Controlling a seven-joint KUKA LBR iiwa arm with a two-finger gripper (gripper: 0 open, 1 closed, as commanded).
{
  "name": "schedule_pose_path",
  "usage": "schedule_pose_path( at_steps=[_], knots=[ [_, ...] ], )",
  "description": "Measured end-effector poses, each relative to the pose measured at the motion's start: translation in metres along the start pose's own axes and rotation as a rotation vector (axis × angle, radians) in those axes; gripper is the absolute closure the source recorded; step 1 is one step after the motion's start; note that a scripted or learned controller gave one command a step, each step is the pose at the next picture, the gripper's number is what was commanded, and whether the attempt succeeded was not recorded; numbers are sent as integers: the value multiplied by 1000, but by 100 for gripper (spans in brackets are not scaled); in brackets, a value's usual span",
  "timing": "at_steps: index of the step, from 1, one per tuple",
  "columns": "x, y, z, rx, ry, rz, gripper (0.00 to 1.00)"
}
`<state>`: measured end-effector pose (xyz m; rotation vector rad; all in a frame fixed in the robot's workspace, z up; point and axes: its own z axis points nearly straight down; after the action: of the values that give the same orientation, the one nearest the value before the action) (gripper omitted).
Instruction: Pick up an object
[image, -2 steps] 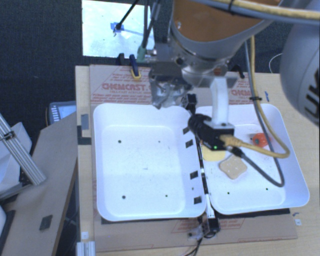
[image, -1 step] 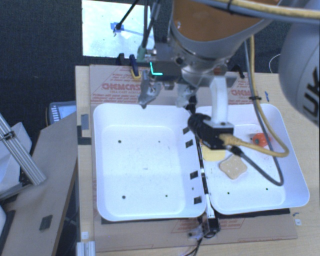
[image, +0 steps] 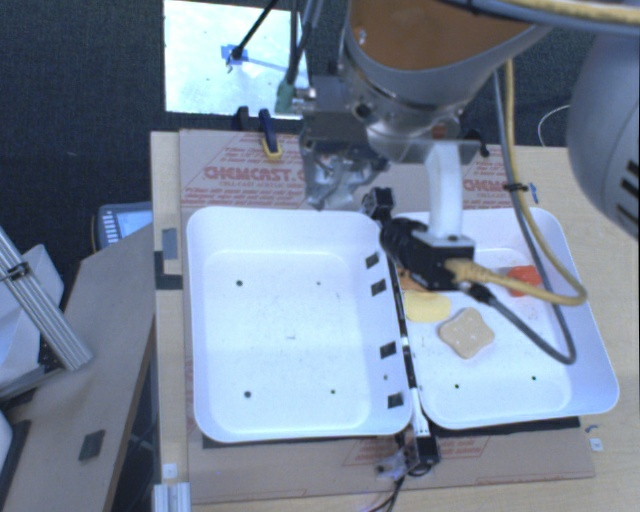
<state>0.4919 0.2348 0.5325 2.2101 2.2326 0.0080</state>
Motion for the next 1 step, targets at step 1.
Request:
schedule_pose_path(
  at_steps=[1],
  knots=[
    [0,0,1,1,-1,-2,0]
  ],
)
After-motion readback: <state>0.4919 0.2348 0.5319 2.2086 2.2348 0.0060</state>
